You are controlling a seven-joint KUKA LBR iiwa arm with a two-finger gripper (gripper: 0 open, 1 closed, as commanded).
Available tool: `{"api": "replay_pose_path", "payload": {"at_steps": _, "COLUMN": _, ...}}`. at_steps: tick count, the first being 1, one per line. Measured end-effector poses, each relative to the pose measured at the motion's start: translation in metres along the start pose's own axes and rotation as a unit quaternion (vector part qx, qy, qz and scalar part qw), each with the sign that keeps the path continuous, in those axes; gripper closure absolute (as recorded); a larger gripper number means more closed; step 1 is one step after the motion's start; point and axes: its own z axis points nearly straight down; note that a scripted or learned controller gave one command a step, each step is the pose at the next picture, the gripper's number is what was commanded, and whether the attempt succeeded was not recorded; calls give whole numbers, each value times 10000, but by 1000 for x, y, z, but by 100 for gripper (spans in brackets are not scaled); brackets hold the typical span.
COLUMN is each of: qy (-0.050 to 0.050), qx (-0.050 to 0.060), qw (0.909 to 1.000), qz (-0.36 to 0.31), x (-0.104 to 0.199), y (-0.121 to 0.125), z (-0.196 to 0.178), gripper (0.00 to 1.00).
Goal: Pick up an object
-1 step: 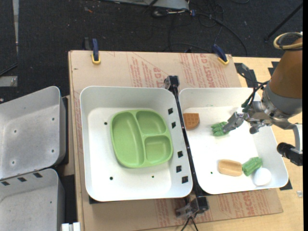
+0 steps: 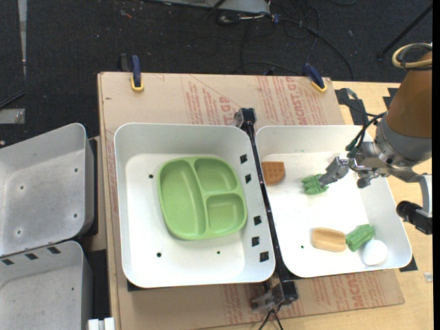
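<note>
The small green leafy plastic toy (image 2: 315,185) lies in the right white bin (image 2: 289,139), upper middle, w/ its long way going left-right and tipped up a bit toward the right. The hand (image 2: 337,171) sits at its right end, so I guess this toy is the pick. The hand's tip is at the toy or just above it; can't tell if it is wide or narrow, or holding. It comes in low and slanted from the right, prob. to reach along the toy.

Just left is a small orange-brown bread-like toy (image 2: 273,172) near the bin wall. At the front are a tan oval bun-like toy (image 2: 328,239), a green chunky toy (image 2: 359,237) touching it, and a white round ball-like toy (image 2: 375,252).

The left white bin (image 2: 130,143) has a light green plastic divided plate (image 2: 203,197). Both bins sit on a cardboard-topped worktop (image 2: 179,95).
</note>
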Motion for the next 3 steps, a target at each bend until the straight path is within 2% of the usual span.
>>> {"api": "replay_pose_path", "payload": {"at_steps": 2, "qy": 8, "qx": 27, "qw": 10000, "qz": 11, "x": 2, "y": -15, "z": 114, "gripper": 0}}
{"api": "replay_pose_path", "payload": {"at_steps": 3, "qy": 5, "qx": 13, "qw": 10000, "qz": 8, "x": 2, "y": -16, "z": 136, "gripper": 0}}
